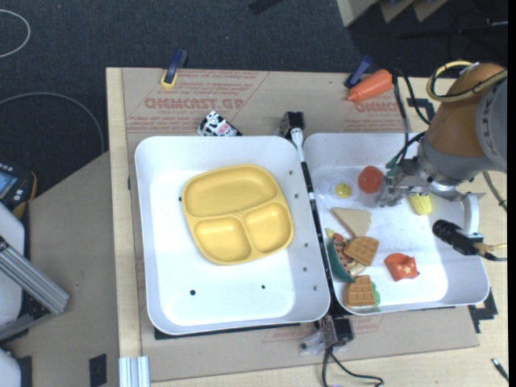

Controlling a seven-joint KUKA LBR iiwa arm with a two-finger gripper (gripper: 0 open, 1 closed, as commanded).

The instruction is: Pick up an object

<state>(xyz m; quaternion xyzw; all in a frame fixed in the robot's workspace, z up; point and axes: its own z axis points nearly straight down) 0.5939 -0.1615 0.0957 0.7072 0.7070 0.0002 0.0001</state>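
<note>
Two white bins, one arm poised low in the right-hand one: approach step of a pick, nothing yet held.

Lower right of frame: shallow white right bin point(463, 285) holding a waffle-patterned tan toy biscuit point(361, 293) at its bottom rim, a second waffle piece point(362, 250) above it, and a red crumpled toy point(401, 267) with open floor on all sides. Mid-frame: flat tan wedge point(351, 218); a small yellow ball point(343, 190); a round red ball point(370, 179), the likeliest target, just beside the two-finger gripper point(393, 190); whether its jaws are spread or pressed together cannot be told. Judged next move: descend and close, keeping off the divider rim. Left: shallow white left bin point(161, 280) with a yellow three-compartment plate point(236, 214), wide bare floor below it. Upper frame: orange clamp point(370, 86) on the bench edge.
</note>
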